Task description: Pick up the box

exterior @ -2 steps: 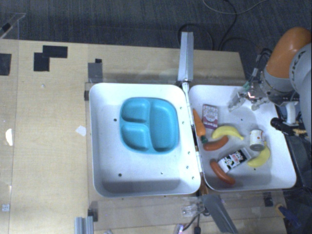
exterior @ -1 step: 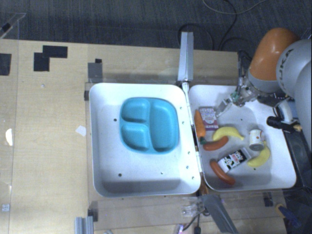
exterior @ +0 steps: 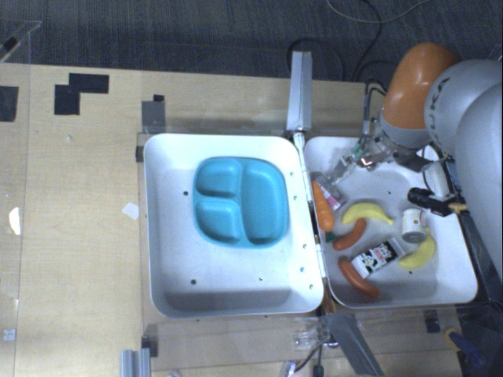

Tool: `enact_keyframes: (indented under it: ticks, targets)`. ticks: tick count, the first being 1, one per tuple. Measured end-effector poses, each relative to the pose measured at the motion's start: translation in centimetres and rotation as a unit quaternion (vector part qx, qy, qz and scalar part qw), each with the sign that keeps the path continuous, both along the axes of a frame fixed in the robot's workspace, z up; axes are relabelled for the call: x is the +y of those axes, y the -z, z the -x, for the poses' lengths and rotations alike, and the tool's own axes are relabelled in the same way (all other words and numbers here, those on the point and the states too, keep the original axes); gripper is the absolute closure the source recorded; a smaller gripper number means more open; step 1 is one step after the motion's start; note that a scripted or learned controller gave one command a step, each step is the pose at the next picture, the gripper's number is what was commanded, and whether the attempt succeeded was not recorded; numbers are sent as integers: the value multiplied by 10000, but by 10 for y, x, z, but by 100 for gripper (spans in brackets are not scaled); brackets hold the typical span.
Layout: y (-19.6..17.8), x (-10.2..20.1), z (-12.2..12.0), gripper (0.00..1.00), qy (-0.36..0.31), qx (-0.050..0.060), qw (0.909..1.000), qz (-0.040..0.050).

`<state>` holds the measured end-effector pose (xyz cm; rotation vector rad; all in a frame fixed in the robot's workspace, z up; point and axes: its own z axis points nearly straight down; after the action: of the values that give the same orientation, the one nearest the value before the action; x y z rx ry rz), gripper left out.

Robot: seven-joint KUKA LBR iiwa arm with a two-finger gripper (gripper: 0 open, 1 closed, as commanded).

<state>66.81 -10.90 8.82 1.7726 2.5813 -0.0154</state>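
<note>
The box [exterior: 373, 258] is a small black and white carton. It lies flat and slanted in the right bin [exterior: 448, 289], toward the front, between two sausages and a banana. My gripper [exterior: 338, 173] hangs low over the back left corner of that bin, well behind and to the left of the box and apart from it. It sits close to the carrot's top end and a pink wrapper. Nothing shows in its grasp. The orange-banded wrist [exterior: 416, 85] reaches in from the right.
The right bin also holds a carrot [exterior: 322, 206], two bananas [exterior: 368, 213] [exterior: 420, 251], two sausages [exterior: 350, 234] [exterior: 357, 279], a small can [exterior: 413, 225] and a pink wrapper [exterior: 335, 199]. A blue divided plate [exterior: 240, 201] lies in the left bin [exterior: 173, 281].
</note>
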Motion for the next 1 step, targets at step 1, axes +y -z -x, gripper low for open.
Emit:
enact_keyframes:
  ticks: [1]
  targets:
    - [0, -7, 30, 0, 278, -36, 9996, -64]
